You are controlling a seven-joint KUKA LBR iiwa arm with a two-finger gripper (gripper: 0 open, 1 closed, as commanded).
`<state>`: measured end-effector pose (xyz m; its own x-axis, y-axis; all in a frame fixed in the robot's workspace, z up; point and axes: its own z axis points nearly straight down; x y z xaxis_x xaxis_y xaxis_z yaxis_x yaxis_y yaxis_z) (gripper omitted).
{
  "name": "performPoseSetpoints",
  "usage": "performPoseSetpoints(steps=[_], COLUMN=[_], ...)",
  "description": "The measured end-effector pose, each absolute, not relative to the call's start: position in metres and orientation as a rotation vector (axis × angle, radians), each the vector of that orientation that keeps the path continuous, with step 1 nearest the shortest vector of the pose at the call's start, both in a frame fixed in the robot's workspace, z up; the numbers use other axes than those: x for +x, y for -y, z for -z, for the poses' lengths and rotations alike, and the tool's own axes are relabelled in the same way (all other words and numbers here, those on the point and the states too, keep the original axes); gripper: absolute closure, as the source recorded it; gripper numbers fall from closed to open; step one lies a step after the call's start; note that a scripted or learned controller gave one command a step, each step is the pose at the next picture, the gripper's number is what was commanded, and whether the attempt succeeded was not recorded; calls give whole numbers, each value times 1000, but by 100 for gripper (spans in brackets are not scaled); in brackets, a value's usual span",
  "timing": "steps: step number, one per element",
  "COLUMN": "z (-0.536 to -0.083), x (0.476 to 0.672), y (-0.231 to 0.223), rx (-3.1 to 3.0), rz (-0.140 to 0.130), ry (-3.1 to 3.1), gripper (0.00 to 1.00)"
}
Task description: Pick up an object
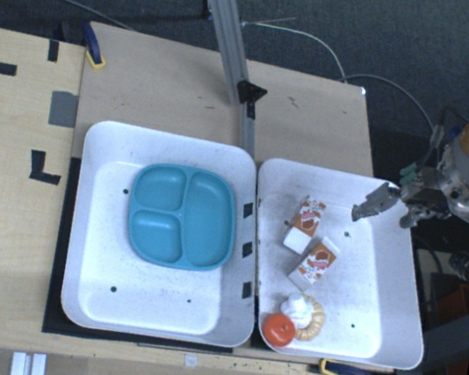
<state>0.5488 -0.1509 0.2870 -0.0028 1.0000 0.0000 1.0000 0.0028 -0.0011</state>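
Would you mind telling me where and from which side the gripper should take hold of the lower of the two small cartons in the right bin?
Probably across the lower carton's two long sides, coming straight down from above. It lies flat and slanted in the right bin, with bare floor along its long right side; its upper end sits close to the upper carton, so gripping end to end looks crowded.

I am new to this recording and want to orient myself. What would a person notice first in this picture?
The blue divided plate stands out first; it lies in the left bin. Next come the small items in the right bin: two red-and-white cartons near its middle and an orange-red ball at its near left corner. The gripper hovers over that bin's far right edge.
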Motion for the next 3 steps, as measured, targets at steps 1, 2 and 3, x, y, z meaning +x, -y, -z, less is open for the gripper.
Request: performPoseSetpoints(steps=[1,2,3], z=[-287,-223,-173], x=[549,549,546], y=[151,147,137], rx=[-2218,-2215,-2215], rz=[-1,-8,-6], ry=[2224,2219,2220], gripper=[0,0,0])
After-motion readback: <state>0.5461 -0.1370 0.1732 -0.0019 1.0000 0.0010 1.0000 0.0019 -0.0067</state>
